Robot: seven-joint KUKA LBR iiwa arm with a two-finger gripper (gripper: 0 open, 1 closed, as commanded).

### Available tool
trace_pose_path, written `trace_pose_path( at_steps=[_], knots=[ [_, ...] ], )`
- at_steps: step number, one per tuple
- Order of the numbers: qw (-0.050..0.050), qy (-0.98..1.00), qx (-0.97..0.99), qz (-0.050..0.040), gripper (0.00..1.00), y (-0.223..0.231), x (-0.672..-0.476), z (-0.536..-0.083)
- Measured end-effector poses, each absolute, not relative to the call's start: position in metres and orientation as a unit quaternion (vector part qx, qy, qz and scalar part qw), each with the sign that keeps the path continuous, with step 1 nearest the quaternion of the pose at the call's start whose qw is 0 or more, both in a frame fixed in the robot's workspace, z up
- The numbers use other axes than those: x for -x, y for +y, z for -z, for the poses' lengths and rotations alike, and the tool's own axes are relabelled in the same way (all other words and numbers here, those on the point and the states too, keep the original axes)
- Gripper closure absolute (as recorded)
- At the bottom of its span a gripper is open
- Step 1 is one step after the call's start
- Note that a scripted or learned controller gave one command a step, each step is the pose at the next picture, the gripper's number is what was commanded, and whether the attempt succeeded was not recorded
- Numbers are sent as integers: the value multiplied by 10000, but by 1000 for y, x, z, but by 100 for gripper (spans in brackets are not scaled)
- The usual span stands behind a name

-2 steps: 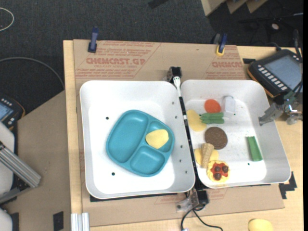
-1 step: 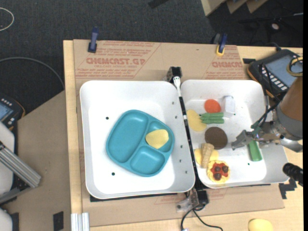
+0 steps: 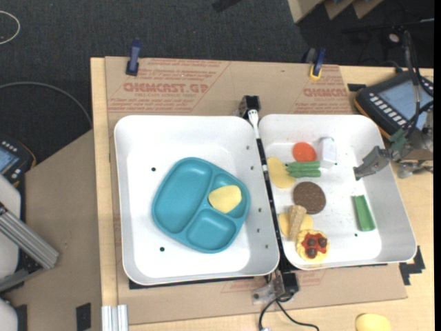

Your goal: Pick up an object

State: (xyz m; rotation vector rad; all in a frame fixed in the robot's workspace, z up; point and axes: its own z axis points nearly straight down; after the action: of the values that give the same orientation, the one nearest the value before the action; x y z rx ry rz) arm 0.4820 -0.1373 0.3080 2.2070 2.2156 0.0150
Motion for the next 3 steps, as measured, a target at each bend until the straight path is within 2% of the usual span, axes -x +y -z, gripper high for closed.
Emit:
trace_pose_path(
  at_steps=[1,2,3],
  knots=[
    [-31,7076,-7066,13,0,-119,-479,-247],
    [16,7072,-7071,-7,100,-120,-480,-261],
    [23,7092,-7050,-24,100,-73,-489,-308]
  ],
)
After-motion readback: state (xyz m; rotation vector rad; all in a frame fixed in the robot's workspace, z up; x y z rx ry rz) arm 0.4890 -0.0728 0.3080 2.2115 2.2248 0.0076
